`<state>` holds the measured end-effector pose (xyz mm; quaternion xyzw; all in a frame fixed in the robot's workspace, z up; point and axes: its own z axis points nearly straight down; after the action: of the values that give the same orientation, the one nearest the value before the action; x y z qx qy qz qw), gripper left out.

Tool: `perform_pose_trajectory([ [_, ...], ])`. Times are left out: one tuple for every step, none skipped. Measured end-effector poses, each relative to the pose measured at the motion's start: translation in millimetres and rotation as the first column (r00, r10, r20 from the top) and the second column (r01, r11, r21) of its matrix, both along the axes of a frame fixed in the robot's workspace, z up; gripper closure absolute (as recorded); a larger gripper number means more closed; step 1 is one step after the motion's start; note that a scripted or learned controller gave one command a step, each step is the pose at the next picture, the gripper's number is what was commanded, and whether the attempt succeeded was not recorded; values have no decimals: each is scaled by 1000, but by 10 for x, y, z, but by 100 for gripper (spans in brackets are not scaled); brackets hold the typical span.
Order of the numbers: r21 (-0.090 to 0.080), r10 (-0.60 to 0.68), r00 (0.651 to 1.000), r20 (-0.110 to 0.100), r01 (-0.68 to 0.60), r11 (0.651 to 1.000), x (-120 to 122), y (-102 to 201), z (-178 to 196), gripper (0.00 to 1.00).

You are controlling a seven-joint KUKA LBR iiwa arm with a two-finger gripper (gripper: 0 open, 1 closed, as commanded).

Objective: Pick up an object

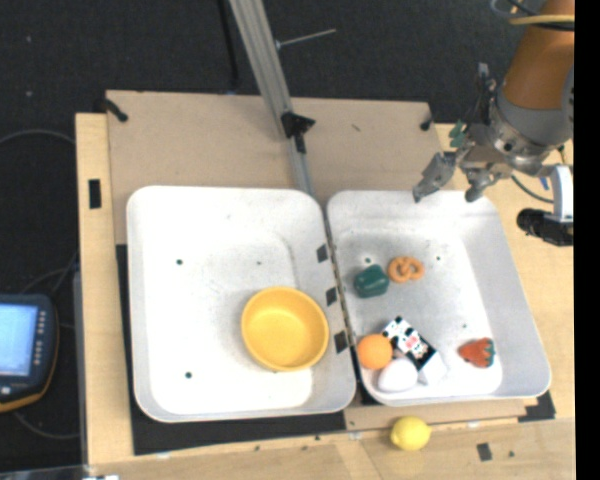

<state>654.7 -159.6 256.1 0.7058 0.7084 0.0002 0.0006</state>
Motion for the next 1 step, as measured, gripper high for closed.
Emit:
perform_pose_trajectory([
  [-1,0,1000,0,0,1000,-1,-5,1,0],
])
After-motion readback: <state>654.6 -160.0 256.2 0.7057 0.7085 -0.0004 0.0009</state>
